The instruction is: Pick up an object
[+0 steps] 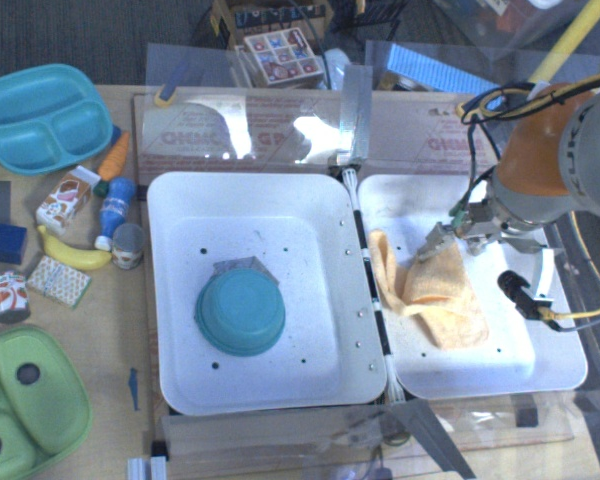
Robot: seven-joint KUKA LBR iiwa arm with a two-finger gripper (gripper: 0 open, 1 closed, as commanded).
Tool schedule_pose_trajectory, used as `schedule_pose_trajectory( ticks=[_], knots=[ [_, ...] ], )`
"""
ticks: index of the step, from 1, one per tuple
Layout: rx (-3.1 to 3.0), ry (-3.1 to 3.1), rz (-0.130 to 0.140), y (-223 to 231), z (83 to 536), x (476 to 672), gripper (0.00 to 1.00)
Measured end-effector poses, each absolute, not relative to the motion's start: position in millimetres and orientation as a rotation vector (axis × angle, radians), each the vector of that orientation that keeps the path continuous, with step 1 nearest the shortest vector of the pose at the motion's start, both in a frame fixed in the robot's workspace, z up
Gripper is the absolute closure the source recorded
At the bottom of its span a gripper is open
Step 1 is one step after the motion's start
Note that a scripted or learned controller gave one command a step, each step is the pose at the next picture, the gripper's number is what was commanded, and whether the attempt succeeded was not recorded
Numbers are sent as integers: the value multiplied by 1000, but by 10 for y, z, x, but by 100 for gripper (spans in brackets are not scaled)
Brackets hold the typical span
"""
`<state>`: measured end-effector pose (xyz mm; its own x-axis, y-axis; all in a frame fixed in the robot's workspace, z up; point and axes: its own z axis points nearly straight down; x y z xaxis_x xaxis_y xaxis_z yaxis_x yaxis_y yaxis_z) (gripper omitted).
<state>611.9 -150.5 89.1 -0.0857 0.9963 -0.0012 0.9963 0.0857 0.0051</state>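
A crumpled peach-yellow cloth [438,293] lies in the right bin [545,360], spreading from the bin's left wall toward its middle. My gripper [443,236] reaches in from the right and hangs low at the cloth's upper edge, touching or almost touching it. The grey arm with its orange band [540,158] rises behind it. In the left bin [175,268] an upside-down teal bowl [241,312] rests on a small grey scrap.
Left of the bins on the bench lie a blue divided plate [45,116], a banana [72,250], a small carton [65,200], a blue bottle [112,212] and a green tray [25,408]. A clear wall [250,128] stands behind the bins.
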Motion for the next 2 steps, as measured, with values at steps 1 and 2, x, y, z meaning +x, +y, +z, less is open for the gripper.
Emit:
schedule_pose_trajectory(
  ticks=[1, 2],
  knots=[
    [2121, 2305, 11, -1508, 1006, 6133, 100],
    [1971, 2442, 2, -1055, 1775, 5932, 100]
  ],
)
